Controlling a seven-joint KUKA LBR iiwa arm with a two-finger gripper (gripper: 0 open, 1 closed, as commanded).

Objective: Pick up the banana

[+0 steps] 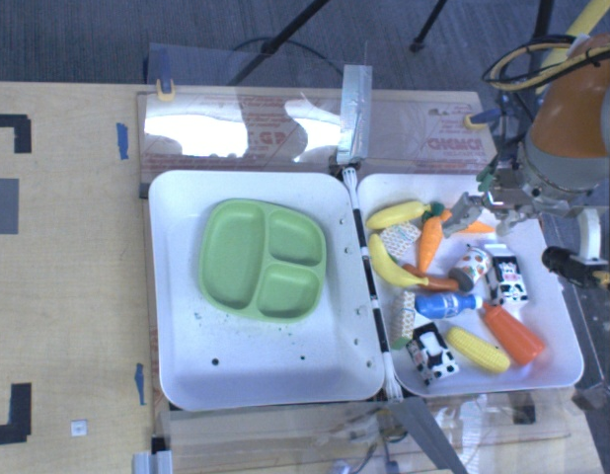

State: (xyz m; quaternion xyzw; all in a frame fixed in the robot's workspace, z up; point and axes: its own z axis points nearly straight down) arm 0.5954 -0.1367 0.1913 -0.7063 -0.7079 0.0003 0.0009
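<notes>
A yellow banana (pixel 389 264) lies curved along the left side of the right bin (pixel 567 358), its lower end tucked under a small red piece. A second, shorter banana (pixel 396 214) lies just above it near the bin's back left corner. An orange carrot (pixel 430 241) rests between them, pointing down. My gripper (pixel 488 212) hangs over the back right part of this bin, to the right of the carrot and apart from both bananas. Its fingers stand spread, with nothing between them.
The right bin also holds a blue bottle (pixel 448 304), a corn cob (pixel 478 350), an orange cylinder (pixel 513 333) and two black-and-white cow toys (pixel 434 355) (pixel 508 280). A green divided plate (pixel 263 259) sits in the left bin (pixel 177 363).
</notes>
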